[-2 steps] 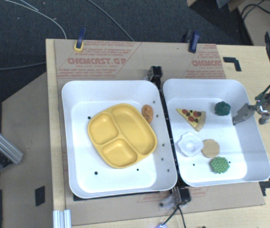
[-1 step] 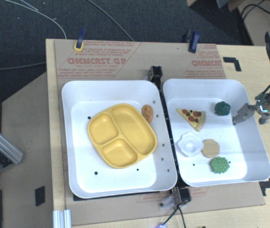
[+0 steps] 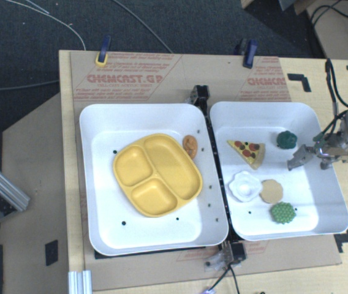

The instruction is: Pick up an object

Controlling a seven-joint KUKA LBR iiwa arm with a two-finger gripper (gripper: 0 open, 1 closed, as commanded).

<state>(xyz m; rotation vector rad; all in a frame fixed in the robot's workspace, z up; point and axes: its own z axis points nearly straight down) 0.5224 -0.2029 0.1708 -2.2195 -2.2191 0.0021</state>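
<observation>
Bench (image 3: 70, 164) with a cardboard sheet on top, two white bins side by side. Left bin (image 3: 94, 182) holds a yellow tray (image 3: 157, 174) with three compartments, sitting tilted near the bin's centre. A small brown cookie (image 3: 190, 144) lies just beside the tray's far right edge, touching or nearly so.

Right bin (image 3: 327, 216) holds five small items. Pizza slice (image 3: 248, 151) at the far left, tip pointing left. White fried egg (image 3: 244, 186) near the left wall, touching a round tan biscuit (image 3: 272, 192) on its right. Green broccoli (image 3: 282, 213) just nearer than the biscuit. Dark green ball-like piece (image 3: 287, 140) at the far side, right of the pizza.

Arm reaches in from the right over the right bin's right side. Gripper (image 3: 306, 157) sits low, right of the pizza and just nearer than the dark green piece, with nothing visibly between its fingers; how far open it is, cannot tell.

Two blue clamps (image 3: 248, 52) on the bench's far edge.
</observation>
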